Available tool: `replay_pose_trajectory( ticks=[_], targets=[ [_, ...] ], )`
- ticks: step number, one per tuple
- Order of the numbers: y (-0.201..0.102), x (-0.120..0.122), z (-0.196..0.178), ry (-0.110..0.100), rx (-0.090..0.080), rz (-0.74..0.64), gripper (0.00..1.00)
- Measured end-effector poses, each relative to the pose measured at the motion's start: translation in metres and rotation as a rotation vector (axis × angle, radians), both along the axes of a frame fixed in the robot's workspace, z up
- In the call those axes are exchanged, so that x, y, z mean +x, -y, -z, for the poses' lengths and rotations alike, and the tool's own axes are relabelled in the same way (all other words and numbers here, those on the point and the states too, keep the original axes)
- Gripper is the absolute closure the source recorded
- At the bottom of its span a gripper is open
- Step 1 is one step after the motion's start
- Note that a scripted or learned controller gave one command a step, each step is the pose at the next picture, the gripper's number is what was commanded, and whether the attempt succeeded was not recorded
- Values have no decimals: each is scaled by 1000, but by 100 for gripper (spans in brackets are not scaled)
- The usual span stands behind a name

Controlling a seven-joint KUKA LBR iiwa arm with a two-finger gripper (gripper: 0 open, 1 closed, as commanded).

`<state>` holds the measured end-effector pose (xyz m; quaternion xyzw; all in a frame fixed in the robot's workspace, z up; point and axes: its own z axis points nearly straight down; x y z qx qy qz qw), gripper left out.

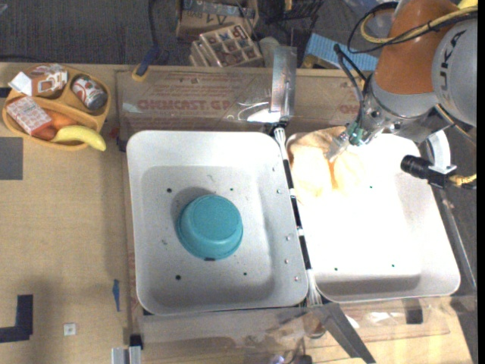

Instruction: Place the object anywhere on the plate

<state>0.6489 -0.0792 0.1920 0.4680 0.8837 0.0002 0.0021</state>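
A round teal plate [211, 226] lies in the middle of the left bin [151, 165]. In the far left corner of the right bin [394, 279] lies a pale cream and orange object [317, 164], washed out by glare so its shape is unclear. My gripper [354, 136] hangs at that object's upper right edge, reaching down from the grey arm with its orange band [413, 32]. Whether the gripper touches the object is hidden by the glare.
A ridge [292, 203] separates the two bins. A cardboard box [204, 101] runs along the back of the bins. An orange tray with a banana and other food items [53, 112] sits on the bench at the far left. A black fitting [420, 167] juts from the arm over the right bin.
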Motion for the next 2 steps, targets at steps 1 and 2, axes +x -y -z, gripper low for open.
replay_pose_trajectory(
  ticks=[1,2],
  targets=[
    [0,1,-34,2,0,-1,100],
    [-45,-3,-26,-2,0,-400,100]
  ],
)
